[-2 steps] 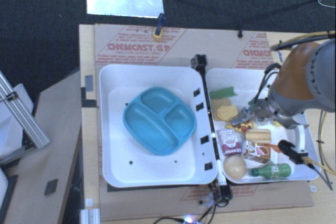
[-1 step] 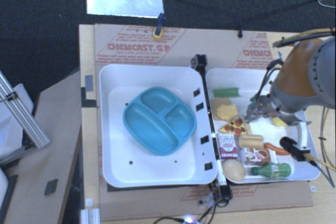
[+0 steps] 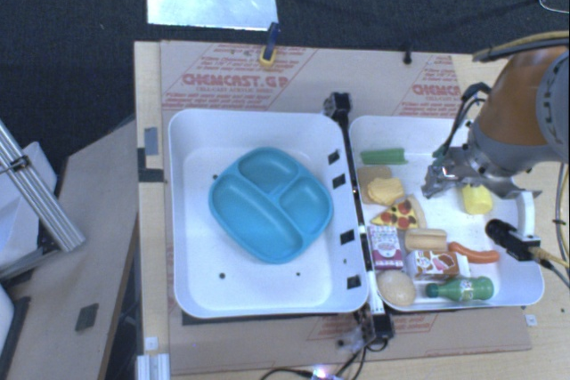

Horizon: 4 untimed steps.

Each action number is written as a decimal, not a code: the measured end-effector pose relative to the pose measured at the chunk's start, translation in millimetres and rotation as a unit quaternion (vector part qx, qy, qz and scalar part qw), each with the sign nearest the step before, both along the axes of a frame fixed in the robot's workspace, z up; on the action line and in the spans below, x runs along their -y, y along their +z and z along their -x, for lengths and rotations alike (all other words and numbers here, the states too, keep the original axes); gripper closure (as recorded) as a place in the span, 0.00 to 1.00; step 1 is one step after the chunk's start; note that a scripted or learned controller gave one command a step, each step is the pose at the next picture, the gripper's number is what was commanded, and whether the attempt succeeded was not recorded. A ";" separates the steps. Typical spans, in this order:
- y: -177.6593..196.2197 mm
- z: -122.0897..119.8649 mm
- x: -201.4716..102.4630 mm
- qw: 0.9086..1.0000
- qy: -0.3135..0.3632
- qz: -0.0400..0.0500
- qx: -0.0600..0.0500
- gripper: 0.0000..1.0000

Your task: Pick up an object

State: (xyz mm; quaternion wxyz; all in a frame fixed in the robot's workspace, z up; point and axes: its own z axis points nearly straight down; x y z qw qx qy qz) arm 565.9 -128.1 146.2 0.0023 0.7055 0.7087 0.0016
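The right bin (image 3: 531,285) holds several toy foods: a green piece (image 3: 383,156), a tan chunk (image 3: 385,190), a pizza slice (image 3: 398,214), a bun (image 3: 425,238), an orange carrot (image 3: 475,253), a green bottle (image 3: 459,288), a pale egg shape (image 3: 397,287) and a yellow block (image 3: 476,198). The gripper (image 3: 438,181) hangs low over the upper middle of this bin, between the tan chunk and the yellow block. I see nothing held in it. The grey and orange arm (image 3: 525,111) covers the bin's far right corner.
The left bin (image 3: 191,271) carries a blue divided plate (image 3: 269,202). A black divider with clips (image 3: 349,191) runs between the bins. A pink carton (image 3: 385,245) and a red-white packet (image 3: 434,263) lie among the foods. A black part (image 3: 509,238) juts out near the carrot.
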 end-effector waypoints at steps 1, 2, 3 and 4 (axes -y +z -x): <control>64.2 -5.5 1.6 1.000 0.000 0.000 0.002 1.00; 79.2 -6.7 1.5 1.000 0.000 0.000 0.000 1.00; 88.4 -26.3 -48.9 1.000 0.003 -0.001 -0.001 1.00; 75.8 -36.0 -107.8 1.000 0.003 -0.002 -0.002 1.00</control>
